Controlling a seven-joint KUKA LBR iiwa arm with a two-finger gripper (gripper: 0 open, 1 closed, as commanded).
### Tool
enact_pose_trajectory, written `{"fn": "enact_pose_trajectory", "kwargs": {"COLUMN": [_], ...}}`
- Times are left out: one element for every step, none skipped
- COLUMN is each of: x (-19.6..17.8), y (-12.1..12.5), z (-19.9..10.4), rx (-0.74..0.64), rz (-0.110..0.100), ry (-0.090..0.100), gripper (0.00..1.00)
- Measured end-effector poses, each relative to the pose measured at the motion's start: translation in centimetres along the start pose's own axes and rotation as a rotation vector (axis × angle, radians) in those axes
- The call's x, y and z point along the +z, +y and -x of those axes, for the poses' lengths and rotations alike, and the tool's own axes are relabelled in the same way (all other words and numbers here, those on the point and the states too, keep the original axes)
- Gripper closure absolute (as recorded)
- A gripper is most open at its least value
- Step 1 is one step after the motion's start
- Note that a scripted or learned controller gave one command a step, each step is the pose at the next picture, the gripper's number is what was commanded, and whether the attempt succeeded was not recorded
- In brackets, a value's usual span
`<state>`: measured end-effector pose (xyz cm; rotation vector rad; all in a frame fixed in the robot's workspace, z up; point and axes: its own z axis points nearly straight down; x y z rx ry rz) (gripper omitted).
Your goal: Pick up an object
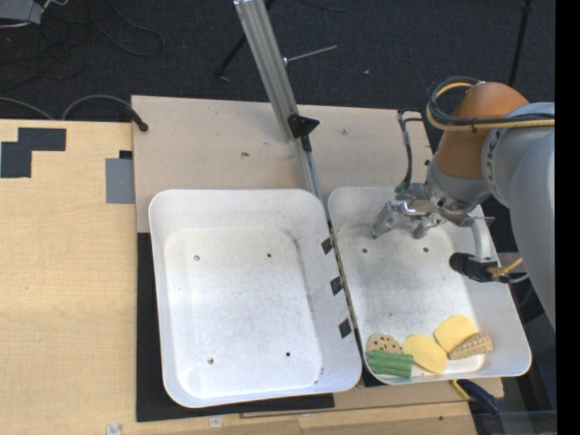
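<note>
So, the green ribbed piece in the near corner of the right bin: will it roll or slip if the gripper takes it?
The green piece looks long and ridged, so it probably rolls little and grips fairly well. It seems small, likely light. It touches the yellow piece and the spotted cookie, so those may shift with it.

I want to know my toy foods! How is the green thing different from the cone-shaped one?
The green toy is green; the cone toy is tan with a criss-cross pattern. The green toy keeps an even width; the cone toy narrows to a point. The green toy lies by the right bin's near-left corner; the cone toy lies further right. Both lie in that bin's near end.
</note>
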<state>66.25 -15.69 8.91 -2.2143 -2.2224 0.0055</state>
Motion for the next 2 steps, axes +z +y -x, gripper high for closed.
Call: {"fn": "enact_pose_trajectory", "kwargs": {"x": [-1.2, -6.0], "y": [0.1, 0.0], "z": [0.0, 0.8], "rx": [-0.002, 0.003], "rz": [0.002, 0.008], "ry": [-0.001, -0.002], "gripper": [1.00, 1.00]}}
